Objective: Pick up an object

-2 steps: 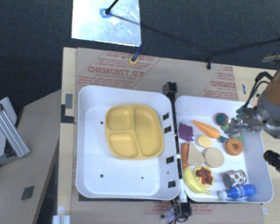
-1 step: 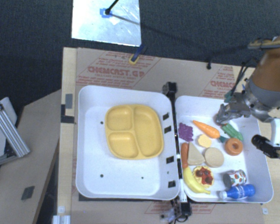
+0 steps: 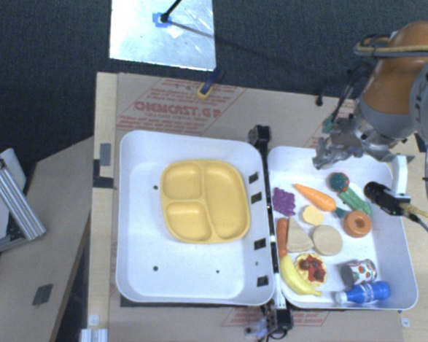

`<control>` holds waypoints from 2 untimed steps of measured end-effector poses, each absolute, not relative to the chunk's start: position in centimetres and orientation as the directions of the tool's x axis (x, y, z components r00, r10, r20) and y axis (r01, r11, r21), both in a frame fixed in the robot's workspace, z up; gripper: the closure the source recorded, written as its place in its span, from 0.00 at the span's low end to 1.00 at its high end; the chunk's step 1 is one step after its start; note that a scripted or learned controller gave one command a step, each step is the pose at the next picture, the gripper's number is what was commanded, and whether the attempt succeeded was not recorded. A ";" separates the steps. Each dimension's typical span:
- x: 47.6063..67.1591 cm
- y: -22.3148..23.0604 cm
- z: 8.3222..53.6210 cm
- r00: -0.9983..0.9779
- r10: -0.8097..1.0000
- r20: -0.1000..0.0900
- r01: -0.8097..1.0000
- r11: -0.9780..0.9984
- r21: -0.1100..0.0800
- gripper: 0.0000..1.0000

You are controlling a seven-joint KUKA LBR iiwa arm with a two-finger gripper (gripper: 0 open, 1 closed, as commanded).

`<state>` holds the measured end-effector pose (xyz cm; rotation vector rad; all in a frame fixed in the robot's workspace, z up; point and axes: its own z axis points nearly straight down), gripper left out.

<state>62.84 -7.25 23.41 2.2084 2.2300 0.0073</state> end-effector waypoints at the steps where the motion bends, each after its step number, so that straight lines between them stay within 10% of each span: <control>1: 65.9 -1.9 23.3 -0.010 1.000 0.002 1.000 0.010 0.005 1.00; 2: 66.1 -3.3 22.5 -0.001 1.000 -0.001 1.000 0.001 0.002 1.00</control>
